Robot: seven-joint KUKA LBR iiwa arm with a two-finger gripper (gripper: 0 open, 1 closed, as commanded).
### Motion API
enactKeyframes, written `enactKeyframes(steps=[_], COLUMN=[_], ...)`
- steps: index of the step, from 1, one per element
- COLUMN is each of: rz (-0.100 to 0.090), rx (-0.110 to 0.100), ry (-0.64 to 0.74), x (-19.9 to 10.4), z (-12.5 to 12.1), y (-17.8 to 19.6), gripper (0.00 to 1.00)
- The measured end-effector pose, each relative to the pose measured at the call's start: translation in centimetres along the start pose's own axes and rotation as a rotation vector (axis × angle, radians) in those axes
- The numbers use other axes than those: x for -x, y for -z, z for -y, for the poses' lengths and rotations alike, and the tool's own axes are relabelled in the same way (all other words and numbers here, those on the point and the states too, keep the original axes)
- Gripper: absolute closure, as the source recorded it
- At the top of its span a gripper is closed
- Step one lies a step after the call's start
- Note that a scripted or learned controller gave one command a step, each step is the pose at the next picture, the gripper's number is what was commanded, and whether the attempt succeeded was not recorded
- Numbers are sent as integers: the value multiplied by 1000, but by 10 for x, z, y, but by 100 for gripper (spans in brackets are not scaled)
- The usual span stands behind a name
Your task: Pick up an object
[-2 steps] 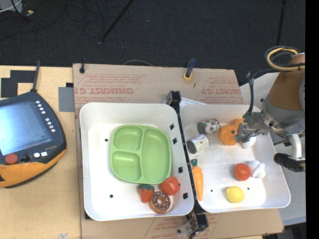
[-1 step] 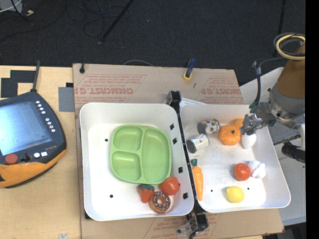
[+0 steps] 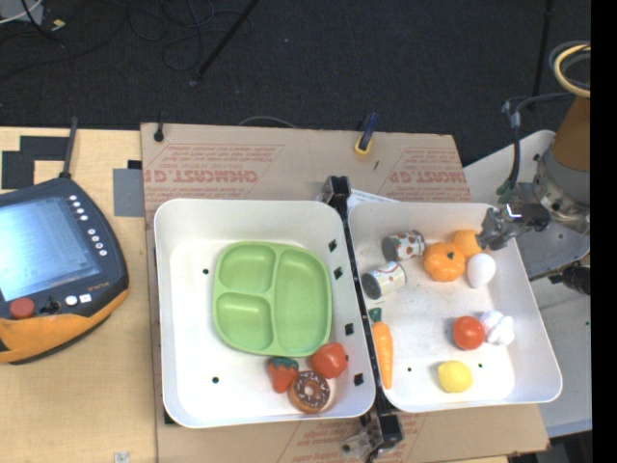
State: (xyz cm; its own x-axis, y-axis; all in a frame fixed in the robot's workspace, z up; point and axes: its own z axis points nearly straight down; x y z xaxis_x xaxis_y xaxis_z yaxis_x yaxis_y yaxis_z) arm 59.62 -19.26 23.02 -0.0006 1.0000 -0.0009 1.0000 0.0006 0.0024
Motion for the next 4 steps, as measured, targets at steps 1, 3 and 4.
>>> enactKeyframes(steps=[1, 3, 4], rz=[-3, -4, -3], rx=[-5, -3, -4], ry=[2, 5, 4], x=[-49, -157, -205], z=[-9, -23, -31], y=[-9, -6, -4], gripper=[100, 100, 100])
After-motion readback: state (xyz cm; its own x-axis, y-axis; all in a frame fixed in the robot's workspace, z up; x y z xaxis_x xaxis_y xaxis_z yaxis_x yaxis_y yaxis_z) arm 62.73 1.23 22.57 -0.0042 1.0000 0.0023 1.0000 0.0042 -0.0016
